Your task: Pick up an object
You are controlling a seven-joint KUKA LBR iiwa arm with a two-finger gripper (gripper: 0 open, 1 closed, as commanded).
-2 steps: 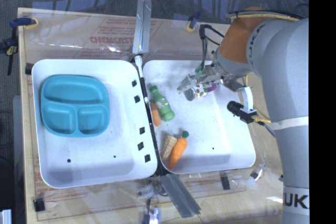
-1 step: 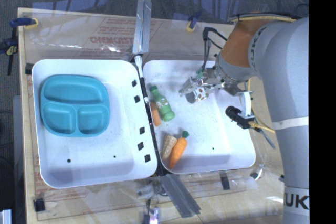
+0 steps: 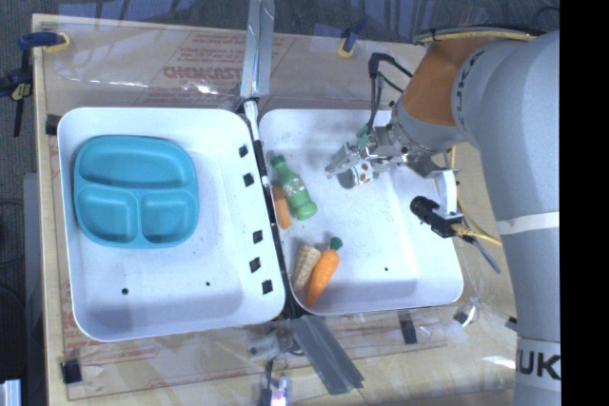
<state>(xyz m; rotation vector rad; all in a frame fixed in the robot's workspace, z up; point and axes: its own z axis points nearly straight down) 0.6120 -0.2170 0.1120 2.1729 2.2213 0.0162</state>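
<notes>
The grey arm (image 3: 519, 204) hangs over the right bin's (image 3: 419, 285) far edge; its gripper's (image 3: 354, 168) state cannot be told.

worktop (image 3: 143, 52): covered by clear sheeting, printed lettering seen beneath | left bin (image 3: 228, 290) and right bin (image 3: 433, 285) are set directly on it, side by side, touching | blue clamp (image 3: 43, 41) is fixed at its far-left corner

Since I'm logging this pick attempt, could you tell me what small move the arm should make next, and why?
Probably shift the tool toward the green bottle and lower it: it sits over bare floor in the right bin, with nothing visibly in it.
</notes>
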